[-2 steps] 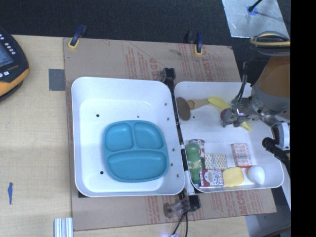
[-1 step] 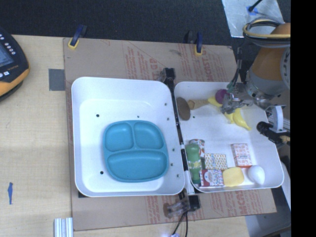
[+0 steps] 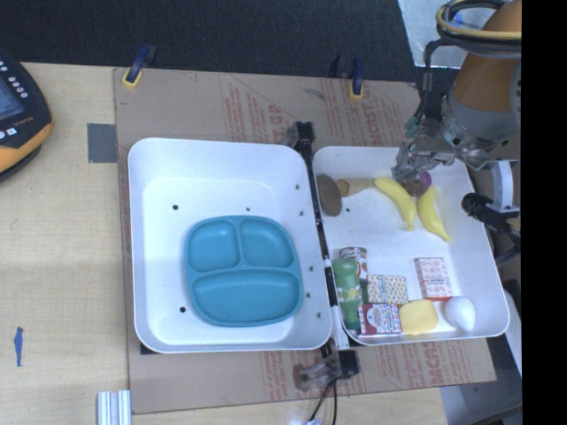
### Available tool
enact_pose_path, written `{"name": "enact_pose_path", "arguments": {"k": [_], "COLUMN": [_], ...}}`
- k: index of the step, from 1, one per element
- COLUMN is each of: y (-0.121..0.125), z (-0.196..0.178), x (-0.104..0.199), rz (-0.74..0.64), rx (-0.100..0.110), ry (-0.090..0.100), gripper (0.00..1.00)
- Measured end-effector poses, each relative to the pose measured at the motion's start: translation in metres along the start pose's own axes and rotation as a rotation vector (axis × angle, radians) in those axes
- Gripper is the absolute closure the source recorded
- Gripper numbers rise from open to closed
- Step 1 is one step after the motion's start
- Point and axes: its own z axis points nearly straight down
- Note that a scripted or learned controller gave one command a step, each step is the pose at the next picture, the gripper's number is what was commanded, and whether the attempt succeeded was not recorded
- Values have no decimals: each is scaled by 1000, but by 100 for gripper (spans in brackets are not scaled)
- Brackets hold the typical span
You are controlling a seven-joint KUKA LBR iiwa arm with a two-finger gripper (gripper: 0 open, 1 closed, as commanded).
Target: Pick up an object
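Note:
My gripper (image 3: 415, 168) hangs low over the far part of the right bin (image 3: 474, 246), right above a small purple object (image 3: 423, 183). Two yellow bananas (image 3: 398, 200) (image 3: 433, 214) lie just in front of it, one on each side of the purple object. A brown, tan-handled item (image 3: 332, 195) lies at the bin's far left. Along the near side sit a green bottle (image 3: 348, 283), patterned packets (image 3: 387, 288) (image 3: 432, 277), a red packet (image 3: 379, 319), a yellow block (image 3: 418, 317) and a white egg (image 3: 459, 312).
The left bin (image 3: 155, 171) holds a blue divided plate (image 3: 244, 268). A black clamp strip (image 3: 315, 228) runs between the bins. A yellow and black handset (image 3: 18, 109) lies at the bench's far left edge. Dark cables (image 3: 483, 206) hang beside the right bin's right rim.

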Motion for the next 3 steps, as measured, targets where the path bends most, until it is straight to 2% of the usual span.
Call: {"name": "enact_pose_path", "arguments": {"k": [1,2,3], "y": [-2,22,32], "z": [5,40,105], "x": [-2,-63,-76], "rz": [3,9,5], "rx": [8,7,8], "ry": [0,-3,-3], "gripper": [0,0,0]}}
